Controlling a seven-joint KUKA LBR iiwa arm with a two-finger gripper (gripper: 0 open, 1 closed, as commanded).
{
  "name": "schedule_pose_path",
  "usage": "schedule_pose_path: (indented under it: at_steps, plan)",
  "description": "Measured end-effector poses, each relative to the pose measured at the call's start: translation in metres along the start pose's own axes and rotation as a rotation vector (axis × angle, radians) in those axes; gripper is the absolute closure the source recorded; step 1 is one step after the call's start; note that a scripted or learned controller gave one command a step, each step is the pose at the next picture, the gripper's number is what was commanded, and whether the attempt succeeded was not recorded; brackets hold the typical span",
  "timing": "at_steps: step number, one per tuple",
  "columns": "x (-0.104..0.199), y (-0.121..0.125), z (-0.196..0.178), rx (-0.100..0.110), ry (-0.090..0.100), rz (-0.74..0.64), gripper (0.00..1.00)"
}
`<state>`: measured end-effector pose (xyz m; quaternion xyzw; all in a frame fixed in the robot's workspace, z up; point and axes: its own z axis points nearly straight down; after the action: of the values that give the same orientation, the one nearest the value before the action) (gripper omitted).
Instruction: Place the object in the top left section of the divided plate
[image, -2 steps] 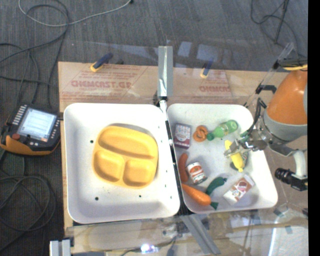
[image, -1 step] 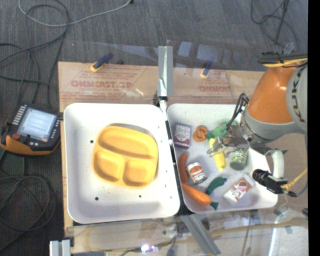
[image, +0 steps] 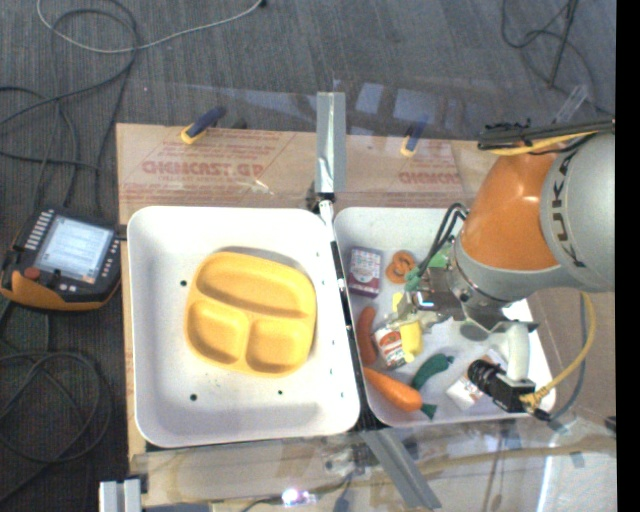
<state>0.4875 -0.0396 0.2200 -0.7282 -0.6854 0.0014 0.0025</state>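
Around the fingers (image: 420, 300): carrot (image: 392, 390), bottle (image: 392, 343).

Light fell bright and even from overhead, the white bins (image: 150, 420) glared slightly, soft shadows hugged the yellow plate (image: 252, 312), focus stayed fairly sharp.

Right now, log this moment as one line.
arm: over right white bin | gripper: above toy food pile | yellow divided plastic plate: left bin, nothing placed yet

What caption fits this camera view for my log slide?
KUKA arm reaches into the right bin over toy food including a carrot, while the yellow divided plate waits in the left bin.
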Motion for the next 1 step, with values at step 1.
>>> schedule_pose_path:
  at_steps: [1]
  plan:
    - [0.0568,0.0332,0.0384,0.002,-0.002,0.172,1.0]
